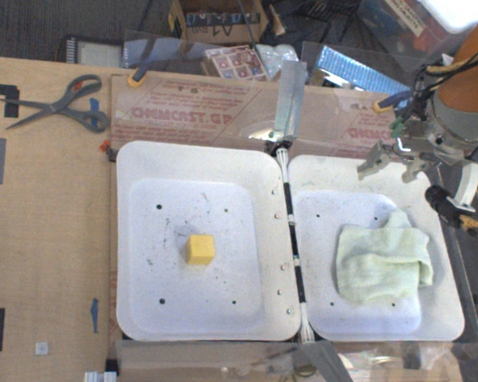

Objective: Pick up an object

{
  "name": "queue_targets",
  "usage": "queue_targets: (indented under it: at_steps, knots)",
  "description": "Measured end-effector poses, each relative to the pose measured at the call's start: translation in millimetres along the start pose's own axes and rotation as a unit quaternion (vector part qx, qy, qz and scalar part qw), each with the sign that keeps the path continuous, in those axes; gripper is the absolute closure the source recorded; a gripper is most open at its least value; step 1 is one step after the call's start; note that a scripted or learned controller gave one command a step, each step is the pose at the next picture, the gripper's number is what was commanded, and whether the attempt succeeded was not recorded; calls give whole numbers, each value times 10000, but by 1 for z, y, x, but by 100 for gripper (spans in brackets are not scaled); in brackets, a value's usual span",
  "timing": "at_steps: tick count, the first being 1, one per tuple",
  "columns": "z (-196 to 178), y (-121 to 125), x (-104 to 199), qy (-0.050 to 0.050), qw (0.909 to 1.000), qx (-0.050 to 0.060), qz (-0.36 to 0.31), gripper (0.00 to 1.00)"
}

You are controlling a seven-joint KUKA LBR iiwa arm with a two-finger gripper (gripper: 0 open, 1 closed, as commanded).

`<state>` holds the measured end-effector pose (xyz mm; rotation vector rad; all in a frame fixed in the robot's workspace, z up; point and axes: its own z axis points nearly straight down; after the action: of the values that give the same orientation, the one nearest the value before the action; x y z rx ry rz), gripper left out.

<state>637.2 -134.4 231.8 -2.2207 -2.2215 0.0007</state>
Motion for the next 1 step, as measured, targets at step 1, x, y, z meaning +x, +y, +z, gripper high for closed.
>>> queue_targets:
  at_steps: [1]
  knots:
    - [136, -46, -11, -4, 9970, -10, -772, 0]
